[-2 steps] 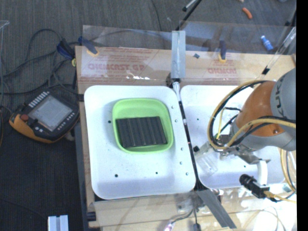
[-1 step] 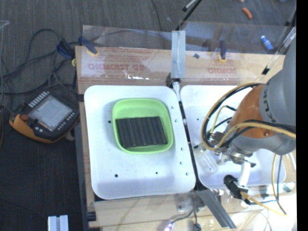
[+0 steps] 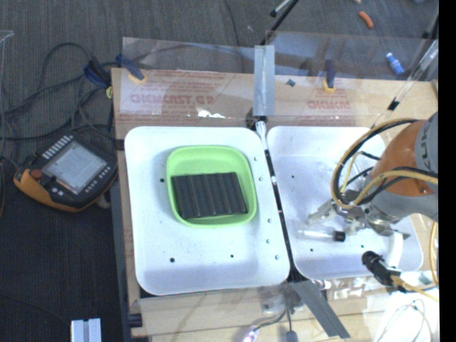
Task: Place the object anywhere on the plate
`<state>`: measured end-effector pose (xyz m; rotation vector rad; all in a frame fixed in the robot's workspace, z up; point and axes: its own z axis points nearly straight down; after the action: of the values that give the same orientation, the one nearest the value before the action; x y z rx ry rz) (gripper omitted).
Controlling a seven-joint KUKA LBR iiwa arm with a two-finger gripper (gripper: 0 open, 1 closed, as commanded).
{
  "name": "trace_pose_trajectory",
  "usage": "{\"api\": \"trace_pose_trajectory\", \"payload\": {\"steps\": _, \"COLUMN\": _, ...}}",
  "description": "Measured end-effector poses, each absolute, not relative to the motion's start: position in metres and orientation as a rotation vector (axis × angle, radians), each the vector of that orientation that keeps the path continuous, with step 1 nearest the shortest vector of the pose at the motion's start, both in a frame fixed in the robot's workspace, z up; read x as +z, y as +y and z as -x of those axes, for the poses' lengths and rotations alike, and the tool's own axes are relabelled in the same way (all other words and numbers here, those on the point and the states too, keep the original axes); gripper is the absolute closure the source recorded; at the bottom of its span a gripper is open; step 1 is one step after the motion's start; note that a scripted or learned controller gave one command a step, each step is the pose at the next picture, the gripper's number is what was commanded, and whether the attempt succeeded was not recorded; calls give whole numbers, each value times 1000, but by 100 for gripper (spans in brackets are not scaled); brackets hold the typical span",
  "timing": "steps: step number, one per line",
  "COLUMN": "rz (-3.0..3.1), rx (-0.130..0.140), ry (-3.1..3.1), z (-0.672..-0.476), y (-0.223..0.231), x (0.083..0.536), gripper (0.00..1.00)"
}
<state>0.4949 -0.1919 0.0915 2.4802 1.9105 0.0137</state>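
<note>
Two shallow white bins sit side by side: the left bin (image 3: 142,262) bears a square lime-green plate (image 3: 176,164) with a dark ribbed rectangular pad (image 3: 208,195) lying on it, while the grey-and-orange arm (image 3: 406,173) hangs low in the right bin (image 3: 299,148). Its gripper (image 3: 340,218) is too tangled in cables to say whether it is clasped or slack. A small clear tube with a dark tip (image 3: 320,234) lies on the floor there, likely the object; I judge the pick is in hand, and next comes a firm grasp, then a carry leftward.

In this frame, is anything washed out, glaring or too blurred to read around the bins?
Camera view: lighting is even and soft; the white bins are bright, hardly textured; the clear panel behind them carries pale reflections; the gripper is small and slightly blurred; the green plate is crisp.
</note>
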Motion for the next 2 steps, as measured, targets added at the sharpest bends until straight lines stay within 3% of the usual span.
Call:
{"api": "trace_pose_trajectory", "payload": {"steps": 1, "rz": -2515, "rx": -7, "ry": 1881, "z": -484, "y": -213, "x": 274, "gripper": 0}}
{"api": "trace_pose_trajectory", "payload": {"steps": 2, "rz": -2515, "rx": -7, "ry": 1881, "z": -484, "y": -213, "x": 274, "gripper": 0}}
